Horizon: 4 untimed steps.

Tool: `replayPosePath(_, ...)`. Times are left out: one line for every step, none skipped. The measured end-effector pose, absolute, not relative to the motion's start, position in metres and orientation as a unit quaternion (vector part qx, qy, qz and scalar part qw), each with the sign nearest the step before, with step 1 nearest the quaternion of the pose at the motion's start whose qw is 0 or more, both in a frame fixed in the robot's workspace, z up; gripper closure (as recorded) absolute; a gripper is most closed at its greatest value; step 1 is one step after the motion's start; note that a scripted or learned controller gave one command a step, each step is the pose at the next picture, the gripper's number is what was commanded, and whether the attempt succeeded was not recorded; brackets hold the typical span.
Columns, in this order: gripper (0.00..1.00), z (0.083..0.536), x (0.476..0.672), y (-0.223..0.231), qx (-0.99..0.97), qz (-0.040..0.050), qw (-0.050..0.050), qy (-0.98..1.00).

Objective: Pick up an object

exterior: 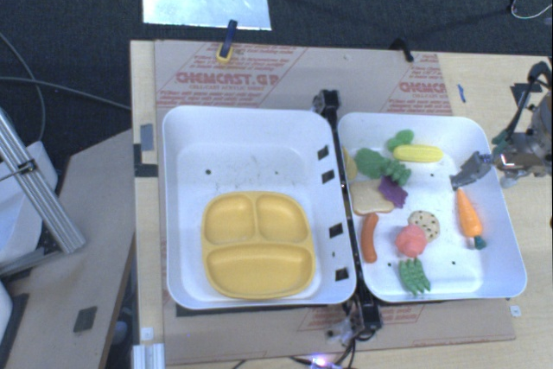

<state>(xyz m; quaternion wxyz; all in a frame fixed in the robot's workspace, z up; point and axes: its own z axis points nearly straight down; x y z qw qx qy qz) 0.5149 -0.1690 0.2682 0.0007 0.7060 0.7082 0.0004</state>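
— Since the carrot [469, 218] lies closest to the gripper [473, 169], would that be the likely pick?

— It seems so. The carrot rests in the right bin [497, 147] near its right wall, just below and slightly inboard of the gripper. Its long axis runs up and down the view, orange body above, green tip at the bottom.

— And the claw's state?

— It cannot be told; the grey tip at the bin's right rim is too blurred.

— What else sits nearby?

— A cookie [423, 225] and a pink ball [411, 240] lie to the carrot's left, a corn cob [417, 154] farther up. The left bin [186, 143] carries a yellow divided plate [257, 253].
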Motion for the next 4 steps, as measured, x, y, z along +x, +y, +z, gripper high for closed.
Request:
replayPosePath(0.0,0.151,0.484,-0.086,0.704,-0.0017,-0.007,0.711)
replayPosePath(0.0,0.157,0.487,-0.091,0.707,0.0005,0.0,0.707)
replayPosePath(0.0,0.099,0.485,-0.088,0.707,-0.0011,-0.002,0.707)
replayPosePath(1.0,0.112,0.487,-0.089,0.706,0.0009,0.0,0.708)
